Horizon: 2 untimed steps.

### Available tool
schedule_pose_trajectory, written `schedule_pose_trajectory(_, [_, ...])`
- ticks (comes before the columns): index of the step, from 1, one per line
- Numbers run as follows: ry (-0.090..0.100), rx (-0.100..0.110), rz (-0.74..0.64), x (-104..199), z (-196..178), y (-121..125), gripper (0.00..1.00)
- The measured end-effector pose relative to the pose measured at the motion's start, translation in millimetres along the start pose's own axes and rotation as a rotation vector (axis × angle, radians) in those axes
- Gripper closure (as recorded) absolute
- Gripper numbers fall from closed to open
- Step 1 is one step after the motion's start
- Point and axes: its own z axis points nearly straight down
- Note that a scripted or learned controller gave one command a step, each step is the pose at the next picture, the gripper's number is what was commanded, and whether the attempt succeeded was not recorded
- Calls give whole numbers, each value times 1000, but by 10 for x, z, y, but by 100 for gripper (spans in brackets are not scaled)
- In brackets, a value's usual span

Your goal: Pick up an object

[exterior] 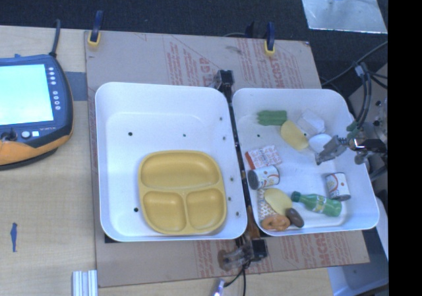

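Gripper low near right bin rim.

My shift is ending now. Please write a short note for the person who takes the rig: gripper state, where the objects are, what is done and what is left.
Gripper: over the right bin, near its right wall, nothing seen between its fingers.
Objects: all lie in the right bin: green bottle, small can, second can, yellow piece, green piece.
Left bin: holds the yellow divided tray.
Done: no pick yet.
Left: close on one object and lift it; the small can lies nearest.
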Motion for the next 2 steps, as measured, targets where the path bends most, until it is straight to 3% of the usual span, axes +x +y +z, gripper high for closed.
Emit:
schedule_pose_trajectory(1, [-4, -9, -1, 191, 1598, 675, 0])
schedule_pose_trajectory(2, [-3, -10, 0, 486, 1583, 1336, 0])
